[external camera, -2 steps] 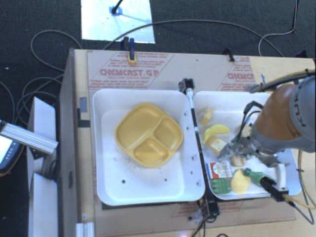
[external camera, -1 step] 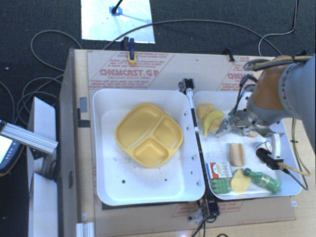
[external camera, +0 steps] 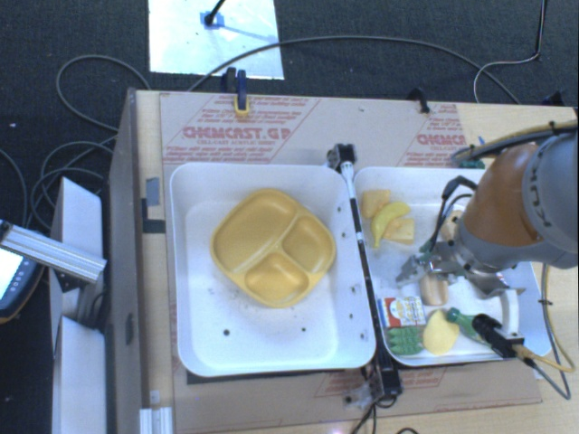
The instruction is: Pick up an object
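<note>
At the left of the frame the left bin carries a yellow divided plate, lying flat and well apart from me. Past the rims where the two trays meet, the right bin is crowded. Pale yellow wedges sit in its upper left corner, and along its lower edge a printed carton, a green toy and a yellow round fruit lie close together. My gripper hangs low over the middle of this bin. The likeliest target, a tan piece, lies just below it in the picture, near the carton and the fruit. I cannot tell whether my gripper is released or clenched, and I see nothing plainly held in it. The risk, as I judge it, is the crowding: a descent slightly off could land on the carton or nudge the fruit. The tan piece looks rounded, so it may slip out of a closing grip. Whether I touch it or hover above it is unclear from this slant. My arm at the right covers that side of the bin, hiding whatever lies beneath, and the green toy is too small to identify.
</note>
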You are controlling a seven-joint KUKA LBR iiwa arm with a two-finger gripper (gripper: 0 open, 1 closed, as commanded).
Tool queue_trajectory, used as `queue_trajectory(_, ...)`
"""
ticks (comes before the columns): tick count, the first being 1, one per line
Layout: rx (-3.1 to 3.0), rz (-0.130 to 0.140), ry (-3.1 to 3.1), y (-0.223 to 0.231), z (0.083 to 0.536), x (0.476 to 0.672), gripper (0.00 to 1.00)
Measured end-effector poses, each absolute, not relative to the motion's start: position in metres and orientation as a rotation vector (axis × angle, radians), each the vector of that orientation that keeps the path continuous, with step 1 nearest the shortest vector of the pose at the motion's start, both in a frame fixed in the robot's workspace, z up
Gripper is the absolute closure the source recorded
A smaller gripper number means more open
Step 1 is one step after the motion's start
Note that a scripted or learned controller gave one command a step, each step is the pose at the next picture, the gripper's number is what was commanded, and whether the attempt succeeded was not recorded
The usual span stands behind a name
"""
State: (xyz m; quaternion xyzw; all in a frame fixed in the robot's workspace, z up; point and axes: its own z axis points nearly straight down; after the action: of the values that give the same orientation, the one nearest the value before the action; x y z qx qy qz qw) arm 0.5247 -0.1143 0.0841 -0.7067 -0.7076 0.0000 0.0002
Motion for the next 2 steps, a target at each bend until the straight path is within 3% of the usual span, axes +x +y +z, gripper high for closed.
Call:
queue_trajectory(1,-2.225,-0.001,-2.224,-0.189,0.166,0.487,0.00)
queue_trajectory(2,-2.217,-0.004,-2.226,-0.124,0.084,0.578,0.00)
